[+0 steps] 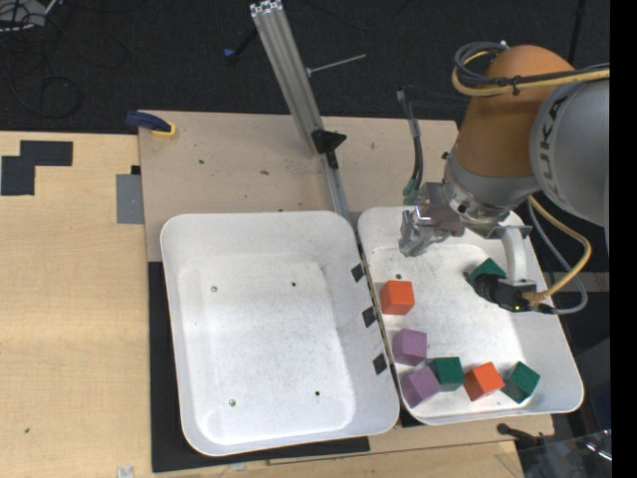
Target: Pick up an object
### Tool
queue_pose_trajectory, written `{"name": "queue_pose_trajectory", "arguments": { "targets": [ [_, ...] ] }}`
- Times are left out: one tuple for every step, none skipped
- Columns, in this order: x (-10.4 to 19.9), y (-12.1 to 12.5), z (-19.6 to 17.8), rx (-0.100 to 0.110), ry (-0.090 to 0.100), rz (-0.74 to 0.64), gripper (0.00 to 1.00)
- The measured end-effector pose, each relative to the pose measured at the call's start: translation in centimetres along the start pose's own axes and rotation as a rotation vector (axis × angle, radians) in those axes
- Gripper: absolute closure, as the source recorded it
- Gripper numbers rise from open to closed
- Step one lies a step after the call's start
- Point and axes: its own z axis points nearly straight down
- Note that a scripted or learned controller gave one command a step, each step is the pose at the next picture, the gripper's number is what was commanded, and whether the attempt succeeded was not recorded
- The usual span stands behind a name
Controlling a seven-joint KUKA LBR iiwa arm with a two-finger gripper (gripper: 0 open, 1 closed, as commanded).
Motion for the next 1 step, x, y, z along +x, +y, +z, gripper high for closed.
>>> {"name": "queue_pose_trajectory", "arguments": {
  "targets": [
    [5.96,-1.45,0.84,0.000,0.000,-0.001,1.00]
  ]
}}
